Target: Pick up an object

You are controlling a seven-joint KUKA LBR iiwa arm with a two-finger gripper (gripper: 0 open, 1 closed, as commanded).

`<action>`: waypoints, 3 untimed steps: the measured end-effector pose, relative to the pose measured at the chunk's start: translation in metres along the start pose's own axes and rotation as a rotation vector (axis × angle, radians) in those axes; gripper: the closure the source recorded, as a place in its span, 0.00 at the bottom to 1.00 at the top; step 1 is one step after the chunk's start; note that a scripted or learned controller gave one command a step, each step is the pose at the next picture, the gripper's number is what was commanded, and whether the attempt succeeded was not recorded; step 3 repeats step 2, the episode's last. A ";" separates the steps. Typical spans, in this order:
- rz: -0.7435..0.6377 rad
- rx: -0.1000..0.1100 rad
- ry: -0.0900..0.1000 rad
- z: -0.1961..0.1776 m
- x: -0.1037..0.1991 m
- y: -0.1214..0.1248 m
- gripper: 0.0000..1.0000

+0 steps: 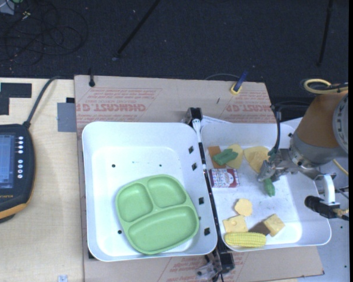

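The left bin (pixel 100 157) carries a green divided plate (pixel 157 213) at its 5 o'clock. In the right bin (pixel 294 231) the gripper (pixel 269 175) sits at 2 o'clock, clenched on a small green object (pixel 269 187) hanging between its fingers. A corn cob (pixel 245 239) lies at 6 o'clock, a red carton (pixel 224 178) at 9 o'clock.

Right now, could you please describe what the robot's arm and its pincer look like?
The arm is a thick, rounded grey body with a broad orange band above the wrist. It narrows to a small grey metal pincer. A dark cable runs along it.
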State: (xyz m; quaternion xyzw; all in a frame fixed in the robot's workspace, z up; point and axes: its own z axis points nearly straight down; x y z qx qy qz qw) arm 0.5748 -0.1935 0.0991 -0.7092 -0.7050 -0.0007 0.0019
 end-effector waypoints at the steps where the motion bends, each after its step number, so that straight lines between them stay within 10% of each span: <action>1: -0.008 -0.003 -0.006 0.011 0.066 -0.016 1.00; 2: -0.015 -0.010 0.000 -0.094 0.149 -0.006 1.00; 3: -0.015 -0.010 0.000 -0.094 0.149 -0.006 1.00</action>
